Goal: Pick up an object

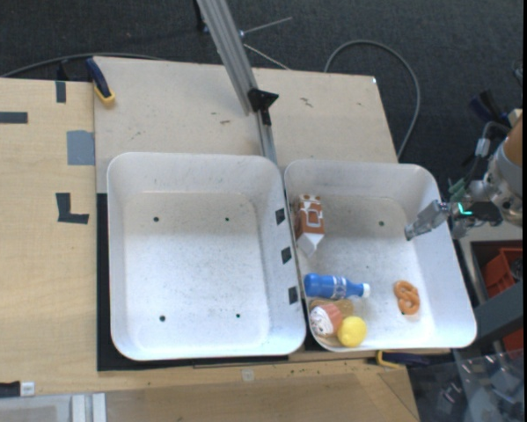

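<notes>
Open floor across left bin (193, 253). Right bin (369, 192) crowded along its near edge by blue bottle (335, 287), yellow ball (353, 331), orange pretzel (407, 297); packet (310, 218) against dividing wall; far half unobstructed. Slanted metal pole (232, 47) overhead behind.

Grey hand (424, 221) on a silver wrist with a small green light.
</notes>
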`<state>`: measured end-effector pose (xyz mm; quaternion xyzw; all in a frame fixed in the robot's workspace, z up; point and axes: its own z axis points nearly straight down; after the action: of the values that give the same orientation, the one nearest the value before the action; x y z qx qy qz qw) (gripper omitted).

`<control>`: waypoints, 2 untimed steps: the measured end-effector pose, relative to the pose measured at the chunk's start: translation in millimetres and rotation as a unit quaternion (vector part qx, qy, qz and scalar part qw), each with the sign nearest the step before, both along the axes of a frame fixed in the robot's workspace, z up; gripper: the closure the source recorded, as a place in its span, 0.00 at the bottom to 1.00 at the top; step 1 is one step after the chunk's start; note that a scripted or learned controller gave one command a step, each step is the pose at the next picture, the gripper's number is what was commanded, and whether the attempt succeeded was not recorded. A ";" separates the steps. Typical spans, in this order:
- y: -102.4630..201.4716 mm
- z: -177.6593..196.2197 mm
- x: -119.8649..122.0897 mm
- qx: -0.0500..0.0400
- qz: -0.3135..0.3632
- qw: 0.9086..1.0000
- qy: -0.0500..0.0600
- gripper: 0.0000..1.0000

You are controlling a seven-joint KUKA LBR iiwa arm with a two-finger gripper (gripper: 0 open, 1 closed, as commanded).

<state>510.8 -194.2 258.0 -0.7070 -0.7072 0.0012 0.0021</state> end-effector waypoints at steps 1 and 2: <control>0.0 1.8 0.7 0.000 0.001 1.000 -0.002 0.00; 1.4 -42.2 3.9 0.000 0.000 1.000 0.000 0.00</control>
<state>514.7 -192.7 215.8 -0.7068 -0.7074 0.0017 0.0021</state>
